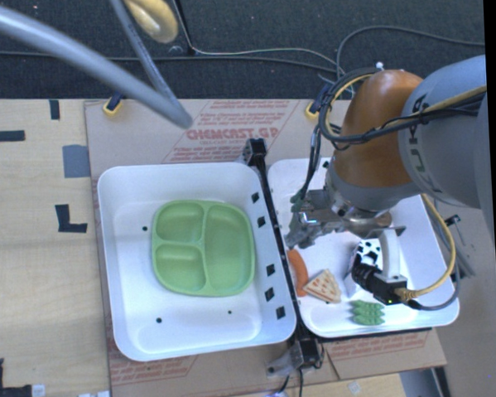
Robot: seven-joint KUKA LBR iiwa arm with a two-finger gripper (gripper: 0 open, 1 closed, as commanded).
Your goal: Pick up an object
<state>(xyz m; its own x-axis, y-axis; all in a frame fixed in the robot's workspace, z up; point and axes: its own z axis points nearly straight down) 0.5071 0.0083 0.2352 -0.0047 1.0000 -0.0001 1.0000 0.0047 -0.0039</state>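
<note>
Two shallow white bins sit side by side on the counter, over a sheet of brown cardboard printed with red lettering. The left bin holds a light green divided plate, lying flat near its middle with three compartments facing up. The grey arm, with its orange band, reaches in from the right and hangs over the right bin. The hand is low at that bin's left side, close to the wall between the two bins; whether it is apart or together cannot be told from this angle, and nothing is seen between its tips. Just below it an orange carrot-like piece lies beside the dividing wall. A tan wedge like a sandwich slice touches or nearly touches the carrot's lower end. To the right, a black-and-white spotted object lies under the wrist, and a small green leafy piece rests near the bin's front edge
</note>
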